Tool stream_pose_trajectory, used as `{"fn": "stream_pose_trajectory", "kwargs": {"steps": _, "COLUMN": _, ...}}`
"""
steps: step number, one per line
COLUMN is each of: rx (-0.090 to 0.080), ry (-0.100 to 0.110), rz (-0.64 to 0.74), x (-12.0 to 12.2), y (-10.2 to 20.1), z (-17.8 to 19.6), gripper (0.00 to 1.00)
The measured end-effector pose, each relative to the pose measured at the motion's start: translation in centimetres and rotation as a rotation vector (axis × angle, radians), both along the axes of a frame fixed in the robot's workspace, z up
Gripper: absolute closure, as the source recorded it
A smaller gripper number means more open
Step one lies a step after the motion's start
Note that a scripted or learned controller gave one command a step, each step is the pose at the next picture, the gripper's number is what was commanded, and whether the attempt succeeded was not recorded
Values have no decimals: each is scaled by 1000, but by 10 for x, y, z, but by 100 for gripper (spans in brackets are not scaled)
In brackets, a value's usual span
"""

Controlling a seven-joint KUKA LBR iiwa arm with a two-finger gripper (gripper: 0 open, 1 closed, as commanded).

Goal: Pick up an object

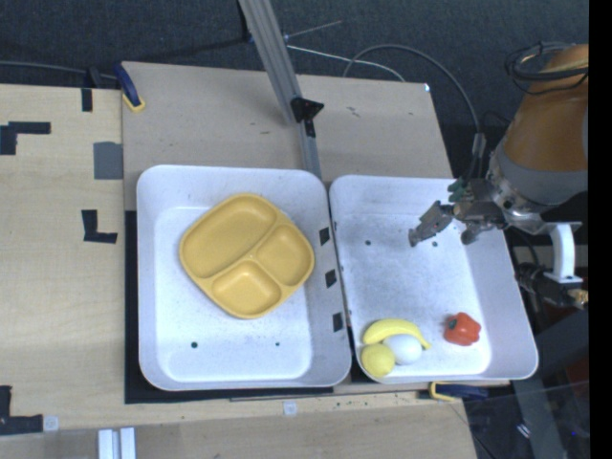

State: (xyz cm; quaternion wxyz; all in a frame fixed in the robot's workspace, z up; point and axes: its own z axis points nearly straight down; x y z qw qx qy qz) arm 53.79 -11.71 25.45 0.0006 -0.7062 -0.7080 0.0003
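My gripper hangs over the upper right part of the right bin, its two dark fingers spread apart with nothing between them. Along that bin's front edge lie a yellow banana, a yellow lemon and a white egg-like ball, all touching. A red pepper sits to their right, near the front right corner. All of these lie well below the gripper in the view.
The left bin holds a yellow divided plate with three compartments. A grey metal pole slants down from the top to the seam between the bins. Cables run behind the right bin.
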Motion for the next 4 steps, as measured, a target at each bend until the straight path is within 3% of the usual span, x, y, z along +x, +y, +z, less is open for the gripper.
{"fn": "stream_pose_trajectory", "kwargs": {"steps": 1, "rx": 0, "ry": 0, "rz": 0, "x": 0, "y": 0, "z": 0, "gripper": 0}}
{"fn": "stream_pose_trajectory", "kwargs": {"steps": 4, "rx": 1, "ry": 7, "rz": -1, "x": -2, "y": -4, "z": -163, "gripper": 0}}
